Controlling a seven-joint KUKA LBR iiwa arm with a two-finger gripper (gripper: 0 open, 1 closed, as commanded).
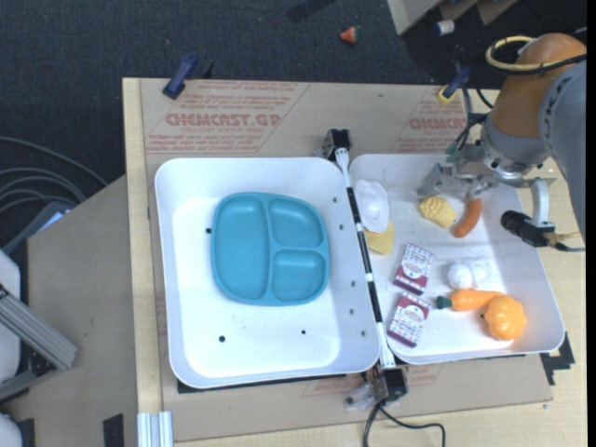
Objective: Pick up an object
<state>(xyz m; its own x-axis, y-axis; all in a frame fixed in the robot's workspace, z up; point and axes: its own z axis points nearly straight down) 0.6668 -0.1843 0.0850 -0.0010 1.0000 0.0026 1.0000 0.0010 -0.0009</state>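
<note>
While the gripper [456, 177] hovers low at the right bin's [549, 291] far edge, I cannot tell its jaw state. Just beside it lie one corn cob [438, 211] and one sausage [467, 218]. Toward the near rim I count two packets [412, 291], one carrot [470, 299], one pepper [505, 317]. One blue tray [270, 248] sits in the left bin [186, 343] with open floor around it.

Bright, even overhead light, soft shadows, mild glare on white bins [177, 250], slight softness.

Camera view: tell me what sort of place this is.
Probably a robotics lab test bench: a robot arm over two white bins, toy food such as a carrot, loose cables.
</note>
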